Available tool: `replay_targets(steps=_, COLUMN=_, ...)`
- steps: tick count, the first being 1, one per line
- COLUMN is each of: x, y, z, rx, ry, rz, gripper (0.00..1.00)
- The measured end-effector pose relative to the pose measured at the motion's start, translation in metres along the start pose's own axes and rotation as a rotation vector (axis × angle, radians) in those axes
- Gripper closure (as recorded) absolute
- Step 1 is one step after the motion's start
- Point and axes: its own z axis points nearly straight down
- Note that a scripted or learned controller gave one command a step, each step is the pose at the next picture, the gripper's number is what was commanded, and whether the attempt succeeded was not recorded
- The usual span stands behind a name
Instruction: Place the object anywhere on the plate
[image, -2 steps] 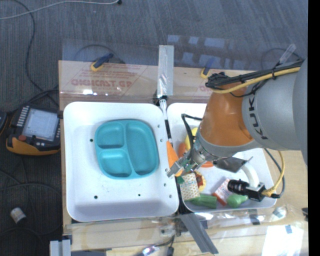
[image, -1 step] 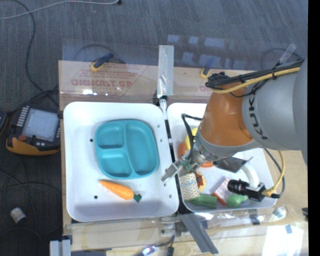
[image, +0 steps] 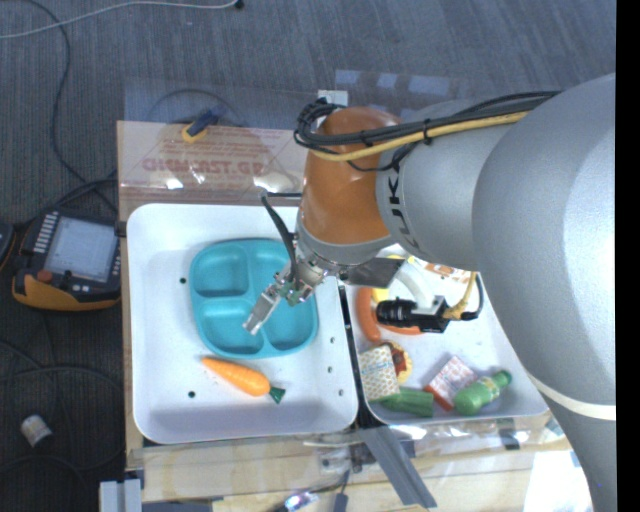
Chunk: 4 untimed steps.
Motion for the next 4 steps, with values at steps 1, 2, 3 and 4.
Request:
replay_targets(steps=1, x=0.001, y=0.0, z=-0.008, rx=0.001, ry=0.0, rz=-0.001, gripper=1.0)
replay_targets(steps=2, x=0.018, y=0.044, z=-0.107, rx=-0.001, ry=-0.005, rz=-0.276, gripper=1.0)
replay_targets(steps=3, x=0.006, y=0.097, z=-0.159, rx=-0.002, ry=-0.005, rz=-0.009, gripper=1.0)
replay_targets(steps=4, x=0.007, y=0.097, z=-0.159, rx=-0.001, ry=-0.005, rz=-0.009, gripper=0.0)
